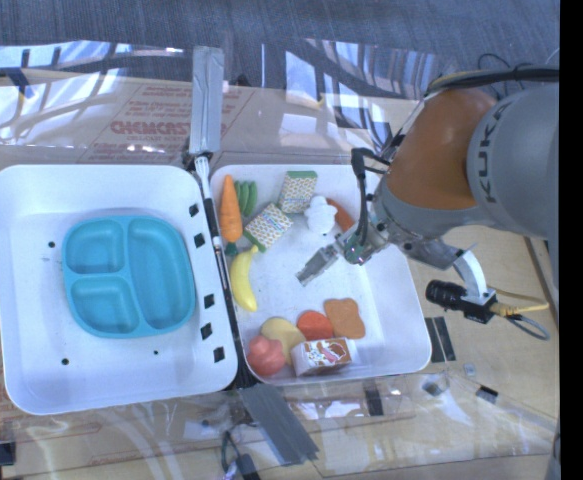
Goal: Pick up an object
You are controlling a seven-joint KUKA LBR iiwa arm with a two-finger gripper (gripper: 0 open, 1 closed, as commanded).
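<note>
Gripper: grey two-finger gripper (316, 265) low in the right shallow white bin (403, 308); grip state impossible to tell.
Nearby: yellow plastic banana (241, 277), small white toy (319, 214).

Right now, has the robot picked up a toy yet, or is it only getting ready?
Only getting ready. Done: the arm has reached into the right bin, and its hand hangs over the bare middle. In hand: nothing shows between its fingers. Left: grabbing and lifting something. The banana, carrot and the other toys lie on the bin floor. The blue tray sits in the left bin.
</note>
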